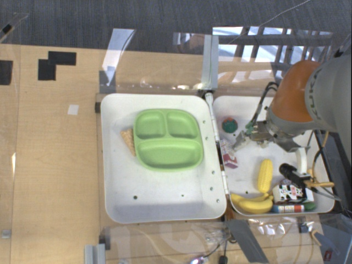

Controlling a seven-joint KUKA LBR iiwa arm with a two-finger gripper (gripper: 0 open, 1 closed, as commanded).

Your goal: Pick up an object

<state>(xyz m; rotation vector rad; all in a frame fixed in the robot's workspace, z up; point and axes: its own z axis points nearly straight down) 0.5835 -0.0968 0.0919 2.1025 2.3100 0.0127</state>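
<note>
— Where is my gripper now?

— Low in the right bin, near its left wall. Whether it is open or closed I cannot tell from here.

— What is closest?

— The small green ball, just beside it on the far side. I judge it light but round and slippery — I would take it across the middle. The corn cob and the banana lie nearer, stiffer and longer, likely easier to pinch across their width.
</note>
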